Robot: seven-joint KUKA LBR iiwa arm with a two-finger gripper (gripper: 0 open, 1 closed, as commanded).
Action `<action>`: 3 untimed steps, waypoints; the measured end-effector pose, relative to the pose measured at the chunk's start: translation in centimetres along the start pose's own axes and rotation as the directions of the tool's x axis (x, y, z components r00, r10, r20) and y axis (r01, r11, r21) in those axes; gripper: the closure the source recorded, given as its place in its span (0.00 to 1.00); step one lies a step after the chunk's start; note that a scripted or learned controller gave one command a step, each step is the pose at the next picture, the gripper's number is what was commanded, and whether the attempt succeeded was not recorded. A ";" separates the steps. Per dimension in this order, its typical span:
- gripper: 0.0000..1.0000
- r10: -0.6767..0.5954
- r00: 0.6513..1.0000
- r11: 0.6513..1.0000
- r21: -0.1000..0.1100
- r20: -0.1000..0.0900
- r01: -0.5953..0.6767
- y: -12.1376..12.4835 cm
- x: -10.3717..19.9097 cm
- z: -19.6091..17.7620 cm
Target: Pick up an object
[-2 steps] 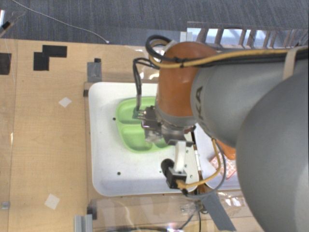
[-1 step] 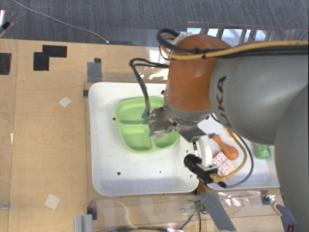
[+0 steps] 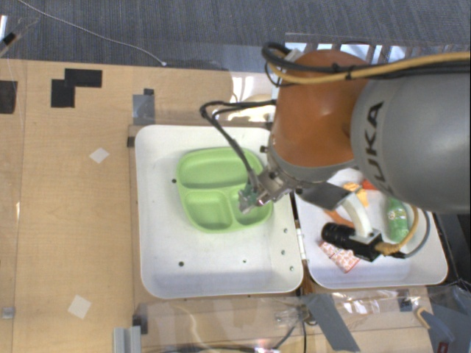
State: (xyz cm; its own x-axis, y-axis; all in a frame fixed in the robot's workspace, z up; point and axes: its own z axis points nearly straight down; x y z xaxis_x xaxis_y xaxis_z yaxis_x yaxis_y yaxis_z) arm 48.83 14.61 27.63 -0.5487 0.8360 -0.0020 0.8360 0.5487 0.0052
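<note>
- While the arm [image 3: 368,138] is reaching in from the right across both bins, the wooden bench [image 3: 66,197] on the far left is showing some black marks, and next to it the left bin [image 3: 158,271] is carrying one thing, a green divided plate [image 3: 210,175]
- The green divided plate is lying flat in the upper middle part of the left bin. Its long axis is running about left to right in the view, with one long compartment at the far side and two shorter ones at the near side
- The gripper [image 3: 254,198] is hanging low at the right end of the plate, over the rim of the near right compartment. It is either touching the rim or standing just above it, and I am not able to say which
- I cannot tell if the gripper is open or closed, and I am not seeing anything clearly held in it
- So the plate is lying mostly to the left of the gripper, and I am judging that a grasp is depending on taking the thin right rim, across the long axis
- The right bin [image 3: 419,274] is holding small things under the arm: a red-and-white packet [image 3: 340,256], an orange piece [image 3: 352,187] and a green bottle [image 3: 397,223], all lying apart from the gripper
</note>
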 end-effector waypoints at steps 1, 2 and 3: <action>1.00 -0.301 0.954 0.954 0.001 -0.001 0.301 -0.8 -1.2 4.7; 1.00 0.012 1.000 1.000 0.002 -0.002 -0.012 1.6 2.8 7.2; 1.00 0.383 0.924 0.924 0.004 -0.001 -0.383 4.0 6.5 7.9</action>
State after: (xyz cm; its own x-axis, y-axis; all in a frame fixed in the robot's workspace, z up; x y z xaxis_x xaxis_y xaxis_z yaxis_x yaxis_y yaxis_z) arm 48.66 22.24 19.70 -0.1866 0.9824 0.0010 0.9824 0.1866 0.0013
